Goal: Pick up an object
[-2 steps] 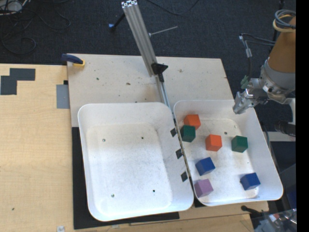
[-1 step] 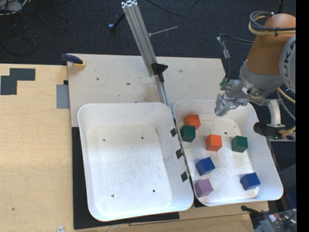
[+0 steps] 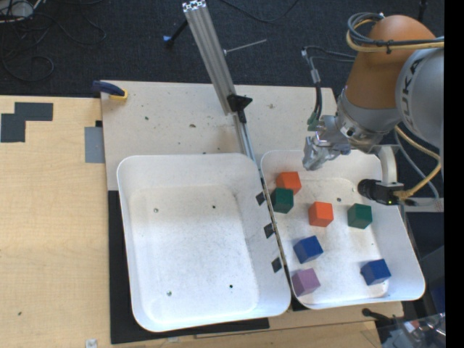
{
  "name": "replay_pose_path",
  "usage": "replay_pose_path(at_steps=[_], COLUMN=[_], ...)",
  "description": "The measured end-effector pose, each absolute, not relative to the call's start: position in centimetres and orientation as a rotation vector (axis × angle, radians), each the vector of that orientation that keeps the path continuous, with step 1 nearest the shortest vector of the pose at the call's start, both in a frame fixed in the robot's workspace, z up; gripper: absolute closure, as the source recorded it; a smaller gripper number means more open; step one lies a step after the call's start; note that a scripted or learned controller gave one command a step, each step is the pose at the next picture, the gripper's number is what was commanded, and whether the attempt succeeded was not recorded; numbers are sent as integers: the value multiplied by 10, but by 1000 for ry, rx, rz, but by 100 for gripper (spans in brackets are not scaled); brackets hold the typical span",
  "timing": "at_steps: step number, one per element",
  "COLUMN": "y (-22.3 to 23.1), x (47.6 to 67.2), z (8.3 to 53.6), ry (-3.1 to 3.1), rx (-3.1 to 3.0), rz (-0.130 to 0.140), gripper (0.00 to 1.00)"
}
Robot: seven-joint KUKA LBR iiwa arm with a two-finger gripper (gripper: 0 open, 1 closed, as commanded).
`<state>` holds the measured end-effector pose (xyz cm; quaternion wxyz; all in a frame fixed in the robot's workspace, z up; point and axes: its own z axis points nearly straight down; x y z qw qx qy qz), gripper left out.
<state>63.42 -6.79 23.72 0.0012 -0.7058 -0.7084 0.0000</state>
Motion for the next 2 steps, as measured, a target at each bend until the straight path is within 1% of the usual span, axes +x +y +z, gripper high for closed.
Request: replay_pose_path(at_steps=[1, 2], y=[-8, 41], x=[640, 651], z=[242, 227], ry=[-2225, -2225], rx=[-2215, -2215], rz=[0, 1], gripper=[100, 100])
